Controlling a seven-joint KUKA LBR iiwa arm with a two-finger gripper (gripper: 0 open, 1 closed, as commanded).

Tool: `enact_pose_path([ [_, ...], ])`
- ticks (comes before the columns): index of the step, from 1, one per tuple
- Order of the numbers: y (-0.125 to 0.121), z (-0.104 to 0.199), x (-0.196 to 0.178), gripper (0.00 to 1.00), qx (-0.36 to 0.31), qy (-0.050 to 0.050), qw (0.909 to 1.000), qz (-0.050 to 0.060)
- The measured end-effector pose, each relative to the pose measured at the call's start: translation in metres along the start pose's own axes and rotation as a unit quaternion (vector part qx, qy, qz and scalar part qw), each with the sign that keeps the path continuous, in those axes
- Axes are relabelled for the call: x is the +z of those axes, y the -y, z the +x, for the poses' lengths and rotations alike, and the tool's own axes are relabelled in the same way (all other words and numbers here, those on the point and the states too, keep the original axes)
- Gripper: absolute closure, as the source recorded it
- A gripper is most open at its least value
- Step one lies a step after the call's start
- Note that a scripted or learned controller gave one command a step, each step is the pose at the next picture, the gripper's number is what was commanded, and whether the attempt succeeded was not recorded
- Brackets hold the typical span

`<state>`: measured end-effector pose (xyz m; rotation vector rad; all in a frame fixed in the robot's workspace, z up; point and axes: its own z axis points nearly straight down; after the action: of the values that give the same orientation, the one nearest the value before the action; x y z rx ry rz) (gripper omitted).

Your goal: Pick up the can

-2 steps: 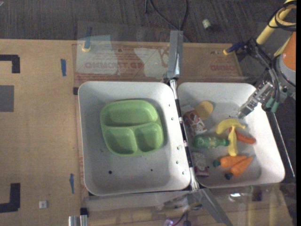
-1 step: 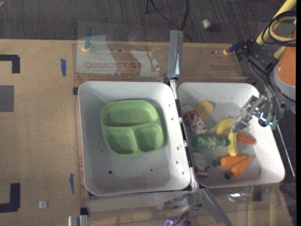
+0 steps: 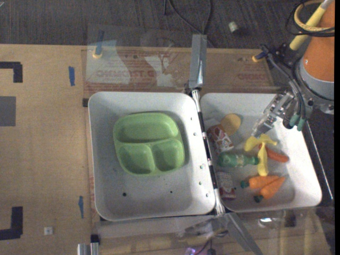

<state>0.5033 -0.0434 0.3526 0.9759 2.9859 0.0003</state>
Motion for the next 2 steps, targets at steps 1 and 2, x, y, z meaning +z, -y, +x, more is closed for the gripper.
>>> enact_pose_path([
  [1,0.0031,0.0116,0.0799,1.00,-0.239,-0.001,0.9710,0.000],
  [2,0.0033,0.0114,0.0799,0.00,-0.239,-0.001,0.9710,0.000],
])
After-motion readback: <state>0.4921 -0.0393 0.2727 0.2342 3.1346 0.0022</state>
